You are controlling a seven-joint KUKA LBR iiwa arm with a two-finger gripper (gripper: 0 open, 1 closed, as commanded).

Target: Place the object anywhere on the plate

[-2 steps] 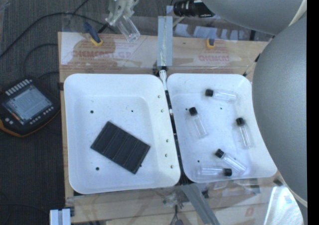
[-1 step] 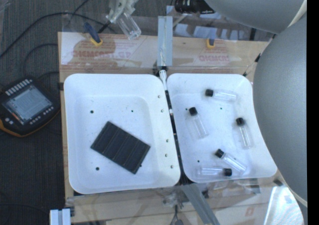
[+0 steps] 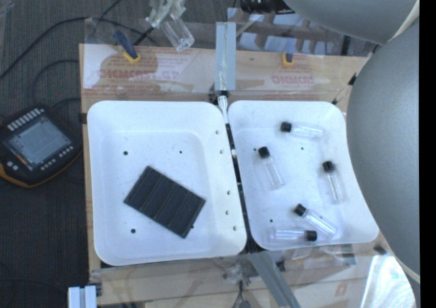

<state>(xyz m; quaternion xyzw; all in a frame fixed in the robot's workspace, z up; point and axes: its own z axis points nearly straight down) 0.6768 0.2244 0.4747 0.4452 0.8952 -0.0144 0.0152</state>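
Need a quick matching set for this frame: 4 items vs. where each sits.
Items:
1. dark ridged plate
2. clear vials with black caps
3. claw
4. teach pendant

Places:
A. floor, left of the bench
B. left bin
C. above the bench's far edge, with a clear vial between its fingers
D. right bin

Pairs: 1-B, 2-D, 3-C, 4-A
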